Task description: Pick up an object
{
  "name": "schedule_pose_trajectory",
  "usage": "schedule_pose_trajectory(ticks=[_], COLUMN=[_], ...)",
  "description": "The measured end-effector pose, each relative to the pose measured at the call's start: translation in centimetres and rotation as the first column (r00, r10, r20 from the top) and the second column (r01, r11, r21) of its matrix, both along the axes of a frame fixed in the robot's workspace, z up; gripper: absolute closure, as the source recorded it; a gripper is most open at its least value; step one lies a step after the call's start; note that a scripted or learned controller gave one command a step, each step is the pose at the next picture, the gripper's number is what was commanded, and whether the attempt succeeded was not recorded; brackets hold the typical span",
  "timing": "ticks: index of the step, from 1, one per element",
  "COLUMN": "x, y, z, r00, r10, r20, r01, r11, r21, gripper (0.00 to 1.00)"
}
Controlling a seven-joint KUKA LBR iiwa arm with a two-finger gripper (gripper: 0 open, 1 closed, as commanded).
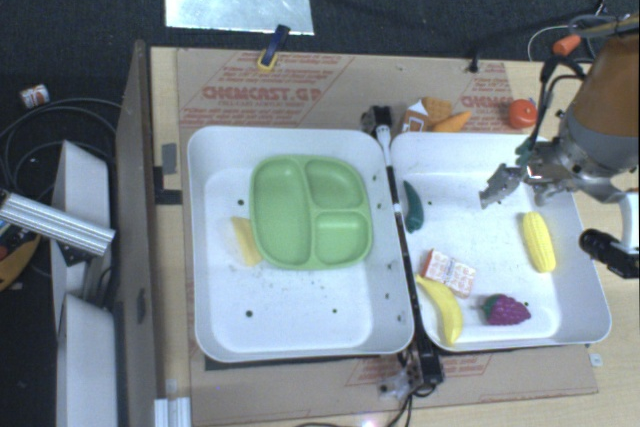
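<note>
My gripper hangs over the upper right part of the right bin, open with nothing between its fingers. A yellow corn cob lies just below and to the right of it. Further down the bin lie a red and white packet, a yellow banana and a purple bunch of grapes. A dark green piece rests by the bin's left wall, left of the gripper.
The left bin holds a green divided plate and a small yellow piece beside it. Behind the bins on the cardboard lie an orange carrot-like toy and an orange ball. The arm fills the right edge.
</note>
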State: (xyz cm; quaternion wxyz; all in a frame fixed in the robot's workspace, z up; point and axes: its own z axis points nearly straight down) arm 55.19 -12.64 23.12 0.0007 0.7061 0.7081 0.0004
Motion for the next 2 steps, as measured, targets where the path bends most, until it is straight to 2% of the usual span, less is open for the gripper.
schedule_pose_trajectory(ticks=[1,2], x=[0.5,1.7], y=[-8.5,-7.3], z=[-1.2,-11.1], r00=[1.000,1.000], r10=[-0.008,0.000], r20=[0.001,-0.008], r01=[0.008,0.000], r11=[1.000,1.000], r21=[-0.005,0.003], gripper=[0.00,0.00])
